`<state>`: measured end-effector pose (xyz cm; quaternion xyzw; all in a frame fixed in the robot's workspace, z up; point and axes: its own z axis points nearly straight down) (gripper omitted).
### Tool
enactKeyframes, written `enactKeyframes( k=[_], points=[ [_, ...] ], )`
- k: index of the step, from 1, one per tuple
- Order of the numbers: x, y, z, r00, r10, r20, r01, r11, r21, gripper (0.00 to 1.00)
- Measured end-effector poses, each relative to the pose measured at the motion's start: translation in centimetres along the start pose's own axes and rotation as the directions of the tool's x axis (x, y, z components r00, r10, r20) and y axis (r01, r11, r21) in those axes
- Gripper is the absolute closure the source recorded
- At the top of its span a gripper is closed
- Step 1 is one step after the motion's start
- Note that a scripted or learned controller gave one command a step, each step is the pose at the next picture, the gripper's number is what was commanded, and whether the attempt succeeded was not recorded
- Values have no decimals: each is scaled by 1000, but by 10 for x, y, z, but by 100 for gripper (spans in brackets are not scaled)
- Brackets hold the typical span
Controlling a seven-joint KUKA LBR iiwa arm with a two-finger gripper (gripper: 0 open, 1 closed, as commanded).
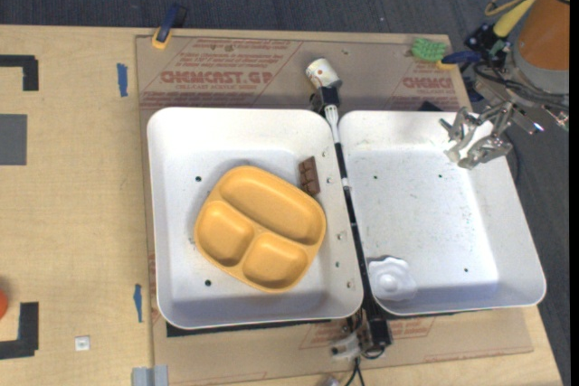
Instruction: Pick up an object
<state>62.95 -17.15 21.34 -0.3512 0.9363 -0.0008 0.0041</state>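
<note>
A yellow divided plate (261, 227) lies in the left bin (172, 194). Beside its upper right edge, a small brown bar (308, 176) rests against the bin's right wall. A white rounded object (391, 277) sits in the near left corner of the right bin (507, 258). My gripper (463, 143) hovers over the far right corner of the right bin, open, with nothing between its silver fingers. It is far from all three objects. The arm's orange band (548, 24) rises at the upper right.
A white-tipped tool (323, 79) lies on the cardboard just behind the seam between the bins. A green clamp (428, 50) and a yellow-blue clamp (166, 27) hold the cardboard's far edge. Cables hang around the wrist at the right.
</note>
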Motion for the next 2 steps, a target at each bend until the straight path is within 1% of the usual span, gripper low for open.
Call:
enactKeyframes(
  k=[1, 2],
  points=[
    [1, -60, -11, 993, -117, 0, 117, 993, 0, 100],
    [5, -64, 11, 936, -353, -1, 353, 936, -5, 100]
  ],
)
